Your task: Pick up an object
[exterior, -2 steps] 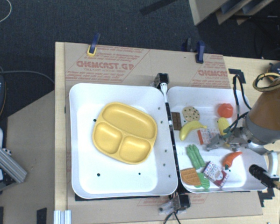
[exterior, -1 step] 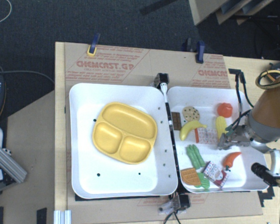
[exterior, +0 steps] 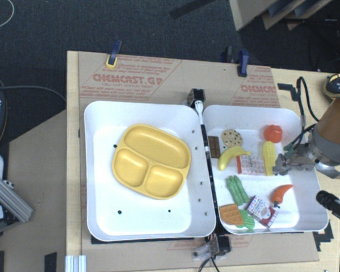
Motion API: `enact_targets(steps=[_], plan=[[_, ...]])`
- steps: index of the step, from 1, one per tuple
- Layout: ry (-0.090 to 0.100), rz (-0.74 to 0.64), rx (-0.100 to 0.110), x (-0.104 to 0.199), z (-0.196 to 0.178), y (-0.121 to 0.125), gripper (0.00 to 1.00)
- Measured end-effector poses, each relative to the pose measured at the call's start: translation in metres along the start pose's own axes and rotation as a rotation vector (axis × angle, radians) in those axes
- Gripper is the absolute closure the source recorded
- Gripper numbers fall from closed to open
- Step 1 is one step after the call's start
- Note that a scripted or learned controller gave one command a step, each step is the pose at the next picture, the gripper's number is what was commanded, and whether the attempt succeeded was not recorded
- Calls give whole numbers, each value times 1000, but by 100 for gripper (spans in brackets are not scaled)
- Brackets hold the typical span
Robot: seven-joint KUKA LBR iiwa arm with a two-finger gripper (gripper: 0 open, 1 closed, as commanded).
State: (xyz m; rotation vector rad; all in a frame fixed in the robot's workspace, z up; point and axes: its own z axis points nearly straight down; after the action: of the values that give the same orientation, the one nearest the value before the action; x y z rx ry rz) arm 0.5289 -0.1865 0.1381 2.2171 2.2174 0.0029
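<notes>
Currently, 2 shallow white bins sit side by side on the desk [exterior: 72, 156]. The left bin [exterior: 97, 174] carries 1 yellow divided tray [exterior: 151, 161], set toward the upper middle, with bare white floor along the bin's lower and left walls.

The right bin [exterior: 308, 216] holds the small items. A red tomato [exterior: 273, 132] lies near the upper wall, with a yellow corn cob [exterior: 268, 156] just below it. A cookie [exterior: 231, 137] and a brown bar [exterior: 214, 146] lie near the left wall, and a banana [exterior: 232, 156] rests just below the cookie. A green vegetable [exterior: 236, 188] lies in the middle, an orange slice [exterior: 232, 214] and a small printed packet [exterior: 260, 210] lie near the lower wall, and an orange-red carrot [exterior: 281, 193] lies to their right.

The gripper [exterior: 286, 162] hangs over the right bin, just beside the corn cob on its right and above the carrot. Whether the fingers are wide or narrow cannot be told; nothing is seen between them. Bare floor lies along the right wall and in the lower right corner.
</notes>
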Motion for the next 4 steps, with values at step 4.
enact_targets(steps=[4], plan=[[6,-6,7,86,-98,-15,100]])
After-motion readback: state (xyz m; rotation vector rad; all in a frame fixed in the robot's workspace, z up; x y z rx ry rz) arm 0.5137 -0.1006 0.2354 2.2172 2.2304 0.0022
